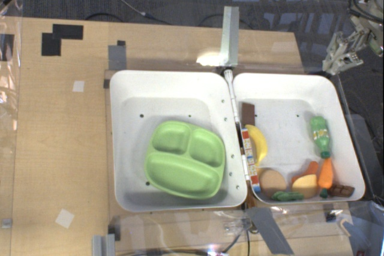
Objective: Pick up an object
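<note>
Camera view: gripper (343, 57), finger state indiscernible, hung beyond right bin (288, 84) far corner; green bottle (320, 135), lengthwise, lay nearest below.

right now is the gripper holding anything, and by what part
Nothing is held. The gripper sits above the right bin's far right corner with nothing between its fingers; the toy food lies in that bin.

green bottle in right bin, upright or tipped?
Tipped: the green bottle lies flat on the right bin's floor, near its right wall.
</note>
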`<state>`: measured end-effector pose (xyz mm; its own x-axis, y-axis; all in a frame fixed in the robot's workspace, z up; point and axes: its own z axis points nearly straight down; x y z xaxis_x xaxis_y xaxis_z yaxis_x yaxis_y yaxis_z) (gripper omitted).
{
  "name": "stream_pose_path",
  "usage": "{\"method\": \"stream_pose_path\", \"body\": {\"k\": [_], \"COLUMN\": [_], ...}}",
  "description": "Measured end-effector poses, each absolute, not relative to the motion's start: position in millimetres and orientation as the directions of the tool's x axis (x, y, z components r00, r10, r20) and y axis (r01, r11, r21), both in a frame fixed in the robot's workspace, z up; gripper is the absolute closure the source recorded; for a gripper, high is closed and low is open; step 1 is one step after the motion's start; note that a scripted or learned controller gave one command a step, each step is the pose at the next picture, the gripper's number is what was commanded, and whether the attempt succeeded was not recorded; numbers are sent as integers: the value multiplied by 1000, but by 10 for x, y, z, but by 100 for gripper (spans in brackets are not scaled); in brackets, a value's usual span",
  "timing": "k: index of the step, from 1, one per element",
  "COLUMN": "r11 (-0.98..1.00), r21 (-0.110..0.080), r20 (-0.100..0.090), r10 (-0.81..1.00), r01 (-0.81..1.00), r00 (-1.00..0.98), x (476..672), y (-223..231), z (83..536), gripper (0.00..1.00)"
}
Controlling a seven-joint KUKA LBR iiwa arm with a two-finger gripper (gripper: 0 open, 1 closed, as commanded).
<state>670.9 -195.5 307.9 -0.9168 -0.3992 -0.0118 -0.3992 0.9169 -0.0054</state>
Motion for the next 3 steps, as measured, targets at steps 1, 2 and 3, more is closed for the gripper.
{"method": "stream_pose_path", "body": {"k": [1,2,3], "r11": [924,924,973], "r21": [-4,-4,-3], "r20": [-12,-12,-13], "r10": [-383,-383,-231], "r01": [-383,-383,-231], "r00": [-924,-924,-973], "x": [6711,6613,6708], "y": [-1821,-1699,-1682], "z": [2994,3007,3128], "gripper": [100,100,100]}}
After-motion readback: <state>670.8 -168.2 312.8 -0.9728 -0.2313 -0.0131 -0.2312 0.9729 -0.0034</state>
